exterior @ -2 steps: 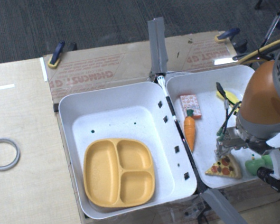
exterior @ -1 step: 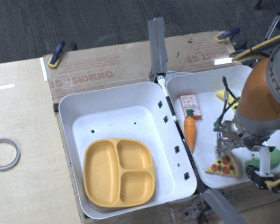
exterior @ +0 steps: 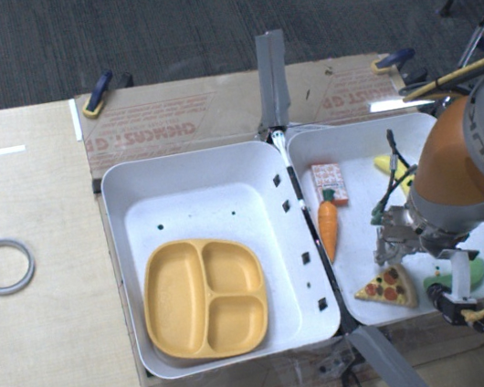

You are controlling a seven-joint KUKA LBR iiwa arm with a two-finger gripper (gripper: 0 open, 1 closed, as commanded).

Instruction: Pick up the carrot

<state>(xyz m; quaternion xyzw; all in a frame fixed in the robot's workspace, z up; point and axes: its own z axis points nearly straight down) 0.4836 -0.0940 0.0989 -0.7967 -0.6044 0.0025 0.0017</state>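
Observation:
The orange carrot [exterior: 328,225] with a green top lies lengthwise in the right bin [exterior: 345,144], close to its left wall. My gripper [exterior: 388,245] hangs over the middle of the right bin, to the right of the carrot and apart from it, just above a pizza slice toy [exterior: 387,288]. The grey arm with its orange band [exterior: 455,161] covers the right side of that bin.
A red and white box [exterior: 328,184] sits just behind the carrot. A yellow banana [exterior: 391,167] and a green toy [exterior: 467,272] lie partly under the arm. The left bin [exterior: 176,186] holds a yellow divided plate [exterior: 206,296]. A tape roll [exterior: 0,268] lies far left.

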